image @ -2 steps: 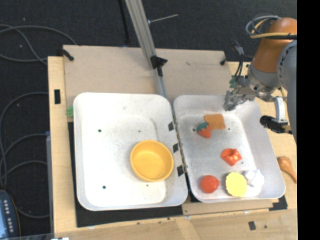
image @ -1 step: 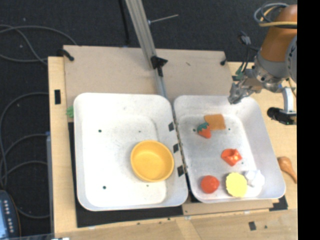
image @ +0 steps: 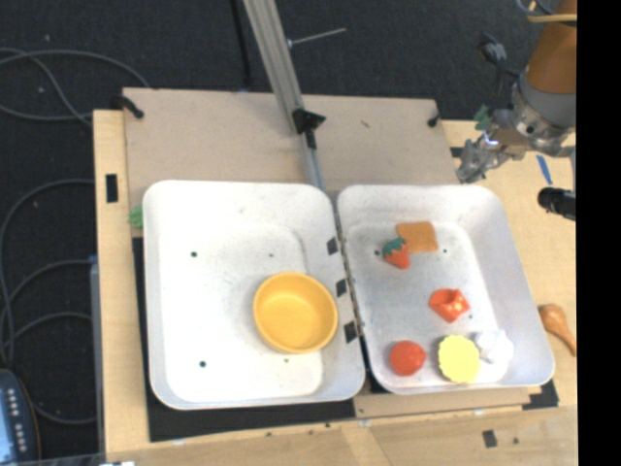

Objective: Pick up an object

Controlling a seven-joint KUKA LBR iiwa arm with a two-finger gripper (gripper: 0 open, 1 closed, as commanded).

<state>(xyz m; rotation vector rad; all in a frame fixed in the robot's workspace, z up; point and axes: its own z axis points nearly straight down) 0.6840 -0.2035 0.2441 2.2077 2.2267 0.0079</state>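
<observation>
Objects numbered five in the right bin (image: pixel 505 231): one orange block (image: pixel 417 236), one strawberry (image: pixel 395 253), one red piece (image: pixel 448 304), one red ball (image: pixel 408 357) and one yellow disc (image: pixel 459 358). Left bin (image: pixel 194 221) held one yellow bowl (image: pixel 295 312); the claw (image: pixel 475 163) hovered beyond the right bin's far corner, its grip impossible to tell.

Tan bench board (image: pixel 243 144) on dark floor (image: pixel 58 27). Loose cables (image: pixel 39 76) at nine and ten o'clock. Aluminium strut (image: pixel 277 51), possibly a camera mount, at twelve.
</observation>
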